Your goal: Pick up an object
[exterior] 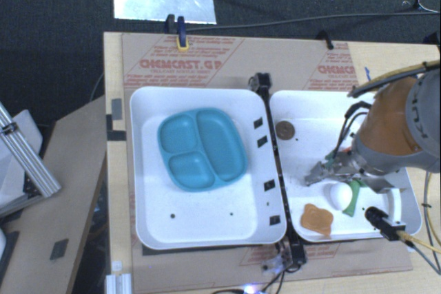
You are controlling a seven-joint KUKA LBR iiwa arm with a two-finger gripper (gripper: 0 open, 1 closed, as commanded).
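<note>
Single fixed overhead view. The arm point(406, 124) reaches in from the right over the right bin point(310, 113), and the gripper point(315, 174) sits low over the bin's middle, pointing toward the divider between the bins. Whether it is parted or clenched cannot be told from this angle, and nothing can be seen held in it. Loose items in the right bin: a white rounded object point(338, 195) just beside the gripper on its near side, a green piece point(354, 197) touching that white object, a tan lump point(317, 218) near the front wall, and a brown disc point(284, 129) apart from the rest toward the back left corner. The left bin point(207, 220) carries a blue divided plate point(202, 149), well away from the arm. Judgement: the step in hand is the approach or descent onto a target, with no grasp shown, so the task reads as early and not yet achieved. Likeliest target is the white rounded object, being closest. Next move calls for centring the gripper over it, closing, then lifting clear. Its smooth round form may slip, and the green piece crowding it may foul the grip.
</note>
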